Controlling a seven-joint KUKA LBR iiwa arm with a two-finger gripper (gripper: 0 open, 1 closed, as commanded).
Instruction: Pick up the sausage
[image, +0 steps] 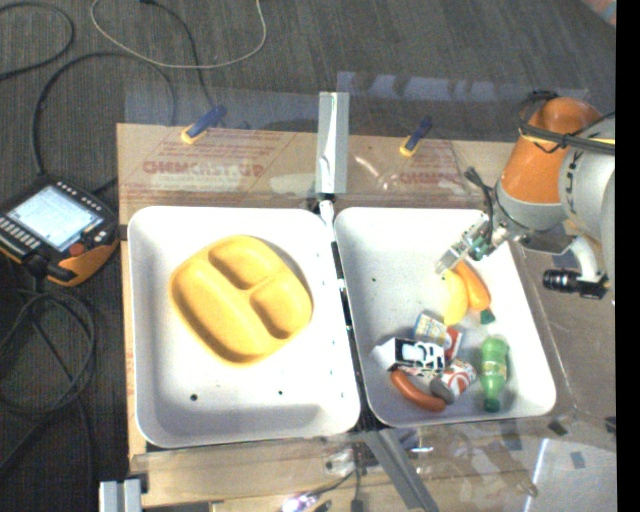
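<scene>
The sausage (417, 391) is a reddish-orange link lying at the front of the right bin (385, 260), partly tucked under a red-and-white can (456, 379). My gripper (463, 252) hangs over the right bin's back right part, just above a banana (455, 300) and an orange carrot-like piece (476, 286). It is well behind the sausage and apart from it. Nothing shows held in it.
A green bottle (493, 368) and small printed cartons (425, 345) crowd around the sausage. A yellow divided plate (240, 297) lies in the left bin (150, 400). A metal divider post (332, 140) stands behind the bins. A teach pendant (55, 228) sits off the bench at left.
</scene>
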